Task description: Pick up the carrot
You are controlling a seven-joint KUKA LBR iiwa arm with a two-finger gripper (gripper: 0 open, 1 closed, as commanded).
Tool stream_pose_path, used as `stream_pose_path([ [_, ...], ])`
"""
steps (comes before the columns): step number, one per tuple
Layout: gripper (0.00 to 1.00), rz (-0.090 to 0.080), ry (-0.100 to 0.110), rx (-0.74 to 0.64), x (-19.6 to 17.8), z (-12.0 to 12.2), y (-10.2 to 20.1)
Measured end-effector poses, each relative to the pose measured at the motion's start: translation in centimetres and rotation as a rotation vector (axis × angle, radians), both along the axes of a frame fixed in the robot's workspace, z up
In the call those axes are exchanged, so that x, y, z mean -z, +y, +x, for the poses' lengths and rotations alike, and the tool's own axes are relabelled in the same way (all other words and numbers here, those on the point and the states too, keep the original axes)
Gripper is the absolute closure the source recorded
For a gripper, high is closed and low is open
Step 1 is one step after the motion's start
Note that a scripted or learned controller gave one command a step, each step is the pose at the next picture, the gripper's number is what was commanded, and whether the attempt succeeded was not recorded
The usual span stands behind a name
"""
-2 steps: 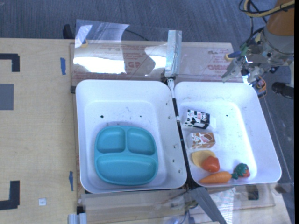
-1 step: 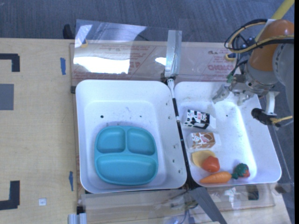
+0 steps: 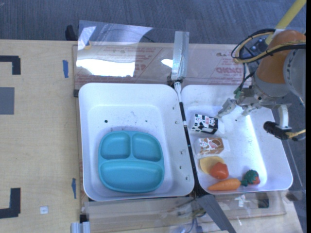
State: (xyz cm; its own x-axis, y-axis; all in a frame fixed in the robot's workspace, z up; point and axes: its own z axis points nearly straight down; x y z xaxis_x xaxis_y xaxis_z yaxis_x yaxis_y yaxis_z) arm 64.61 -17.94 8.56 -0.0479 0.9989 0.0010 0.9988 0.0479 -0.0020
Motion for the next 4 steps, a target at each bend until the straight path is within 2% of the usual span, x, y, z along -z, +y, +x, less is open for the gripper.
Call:
stream_pose_path([
  [1,0.0,0.0,-0.003,-0.079,-5.2,-3.5,4.0],
  [2,0.0,-0.005,-0.032,-0.123,-2.8,-7.5,5.2],
  [3,0.0,-0.007,-0.06,0.025,-2.4,-9.7,4.0],
  [4,0.0,-0.003,-0.043,-0.029,-2.3,-7.9,4.3],
])
